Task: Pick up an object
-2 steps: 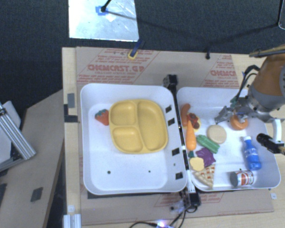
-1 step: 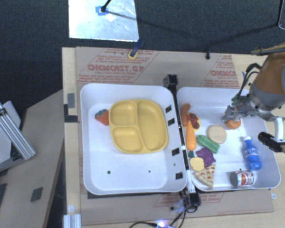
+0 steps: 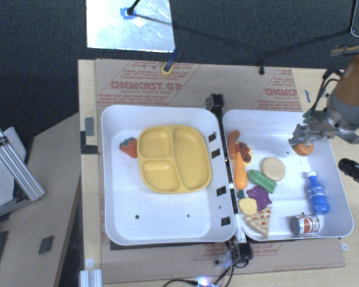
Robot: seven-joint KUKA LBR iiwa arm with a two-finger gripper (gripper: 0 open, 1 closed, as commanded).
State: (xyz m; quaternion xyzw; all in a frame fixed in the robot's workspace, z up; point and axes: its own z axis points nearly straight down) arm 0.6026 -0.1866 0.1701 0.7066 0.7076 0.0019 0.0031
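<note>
Yellow tray in white bin; blue bottle, purple piece, perhaps orange disc.

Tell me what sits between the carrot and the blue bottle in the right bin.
In the camera view, the green piece and the round beige piece lie between the carrot and the blue bottle.

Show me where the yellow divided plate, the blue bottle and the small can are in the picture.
yellow divided plate (image 3: 173, 159): camera view, on the ridge between its compartments.
blue bottle (image 3: 316, 196): camera view, on the middle of its body.
small can (image 3: 307, 224): camera view, on its labelled side.
</note>
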